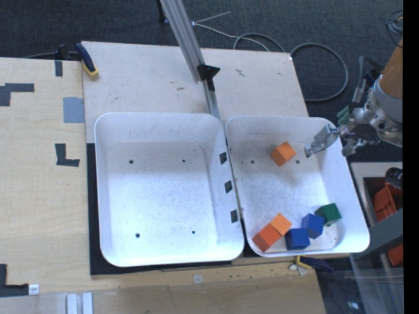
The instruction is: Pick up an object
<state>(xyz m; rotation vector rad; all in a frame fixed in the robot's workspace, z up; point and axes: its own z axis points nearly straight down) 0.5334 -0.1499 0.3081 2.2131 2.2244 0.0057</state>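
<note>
Hovering at the right bin's (340, 169) upper-right rim, the gripper (330, 139) is spread wide and holds nothing. Just left, the lone orange cube (284, 154) looks light and rigid; flat opposite faces should grip best.

The arm (393, 90) is cut off at the right edge; the tool's (330, 139) finger spacing is unclear

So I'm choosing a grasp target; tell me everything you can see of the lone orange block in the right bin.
The lone orange block is a small cube, matte and evenly orange, looking like painted wood or foam. It lies turned at an angle to the walls on the speckled white floor of the right bin, in the far part, apart from the cluster of blocks at the near edge. Nothing touches it; the tool hangs to its right, near the bin's far right rim.
</note>
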